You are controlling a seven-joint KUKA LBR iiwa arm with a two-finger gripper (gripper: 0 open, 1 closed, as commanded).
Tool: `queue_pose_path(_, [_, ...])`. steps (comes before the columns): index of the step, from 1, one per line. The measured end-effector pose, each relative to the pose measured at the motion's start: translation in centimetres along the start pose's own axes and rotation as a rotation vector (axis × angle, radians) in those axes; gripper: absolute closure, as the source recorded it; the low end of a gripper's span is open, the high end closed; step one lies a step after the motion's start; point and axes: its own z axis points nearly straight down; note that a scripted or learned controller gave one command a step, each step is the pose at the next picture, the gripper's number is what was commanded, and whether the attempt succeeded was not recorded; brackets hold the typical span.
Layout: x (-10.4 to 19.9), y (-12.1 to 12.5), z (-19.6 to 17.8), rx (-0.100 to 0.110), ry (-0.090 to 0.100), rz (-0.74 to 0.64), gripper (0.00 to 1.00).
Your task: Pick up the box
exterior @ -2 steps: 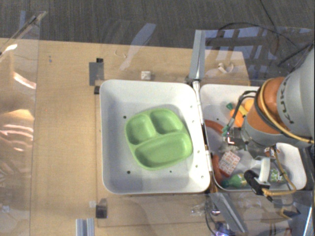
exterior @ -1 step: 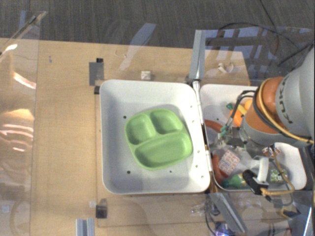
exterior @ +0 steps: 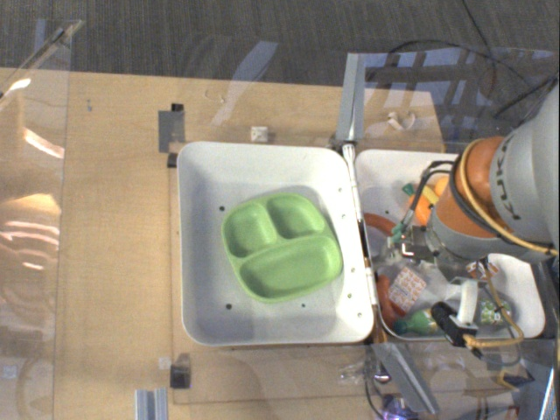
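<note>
A small box [exterior: 403, 285] with a red and white print lies in the right bin [exterior: 385, 175], near its left wall. My gripper [exterior: 413, 247] hangs just above and slightly behind the box, under the grey wrist and orange band. The wrist covers the parts of the gripper that would show its state. Nothing can be seen held in it.
A green divided plate [exterior: 282, 247] sits in the left bin [exterior: 203, 234]. In the right bin, a red object [exterior: 378, 224] and an orange one [exterior: 420, 206] lie behind the box, and a green object [exterior: 418, 323] lies in front. Cables [exterior: 494, 326] trail at the front right.
</note>
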Motion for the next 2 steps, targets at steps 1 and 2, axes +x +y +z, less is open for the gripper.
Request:
queue_pose_path(1, [0.06,0.33,-1.18,-0.008,-0.001,-0.006,1.00])
queue_pose_path(2, [0.06,0.32,-1.17,-0.008,-0.001,-0.006,0.00])
